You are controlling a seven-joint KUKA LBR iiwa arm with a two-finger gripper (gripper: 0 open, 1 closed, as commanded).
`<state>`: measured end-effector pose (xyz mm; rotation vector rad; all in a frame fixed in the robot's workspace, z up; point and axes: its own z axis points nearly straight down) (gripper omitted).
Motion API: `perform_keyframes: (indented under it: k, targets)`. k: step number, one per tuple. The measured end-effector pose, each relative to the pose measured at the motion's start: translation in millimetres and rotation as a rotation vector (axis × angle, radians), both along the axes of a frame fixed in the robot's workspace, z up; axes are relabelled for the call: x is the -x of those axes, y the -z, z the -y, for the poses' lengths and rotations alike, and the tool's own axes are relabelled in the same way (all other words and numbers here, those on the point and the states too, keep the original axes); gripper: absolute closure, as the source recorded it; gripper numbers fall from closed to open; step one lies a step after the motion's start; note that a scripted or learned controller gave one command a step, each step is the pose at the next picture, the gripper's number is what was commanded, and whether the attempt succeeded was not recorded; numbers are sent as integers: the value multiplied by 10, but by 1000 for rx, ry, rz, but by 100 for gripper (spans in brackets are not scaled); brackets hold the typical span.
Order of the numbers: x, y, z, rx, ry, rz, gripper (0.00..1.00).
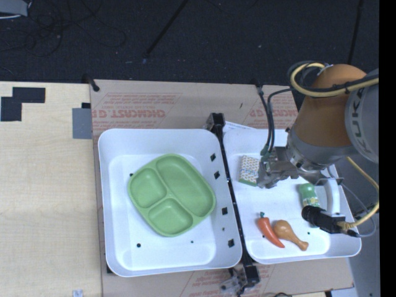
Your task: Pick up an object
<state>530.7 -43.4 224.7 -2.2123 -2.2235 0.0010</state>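
Hovering low in the right bin [247, 240], the gripper [267, 177] is sitting just beside a small patterned packet [249, 169]; whether it is gripping anything, I cannot tell. Nothing looks lifted yet. A glossy orange carrot [270, 232], a tan drumstick-shaped toy [289, 232] and a green piece [307, 195] are lying nearby; a matte green divided plate [171, 194] is filling the left bin [117, 240].

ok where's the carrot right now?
The carrot lies near the front of the right bin, just left of the tan drumstick toy, below the gripper.

green plate [171, 194] left bin [117, 240], claw [267, 177] right bin [337, 246]
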Motion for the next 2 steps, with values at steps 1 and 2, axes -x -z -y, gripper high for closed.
perform_keyframes:
  k: [1,2]
  targets:
    - [66,51,-504,1,1,-1,100]
    - [-20,122,-1072,1,0,0,100]
